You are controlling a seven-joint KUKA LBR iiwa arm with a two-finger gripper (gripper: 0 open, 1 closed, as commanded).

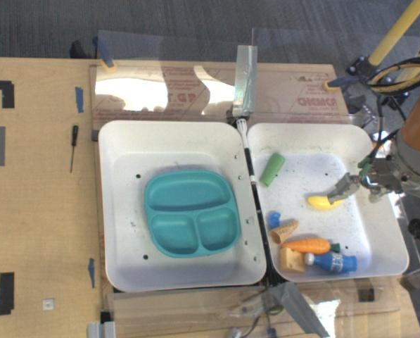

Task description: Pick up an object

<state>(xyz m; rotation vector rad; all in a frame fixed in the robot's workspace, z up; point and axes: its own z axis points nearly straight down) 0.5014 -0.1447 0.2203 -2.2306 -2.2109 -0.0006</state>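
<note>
Mid right bin (378, 248), yellow banana-shaped toy (321, 202) lies on the floor w/ gripper (342, 191) right at its upper right end; fingers look narrow, tips touching or just beside it, grasp can't be confirmed. Green cylinder (271, 169) near divider, upper left. Along front: small blue piece (274, 220), tan wedge (285, 230), orange carrot (307, 245), blue bottle (334, 262). Left bin (118, 146) holds teal 3-compartment plate (191, 212).

Light: we saw bright, even overhead light | Glare: white patches on the clear panel (160, 90) behind the bins | Shadows: soft, faint | Focus: slightly soft, grainy
</note>
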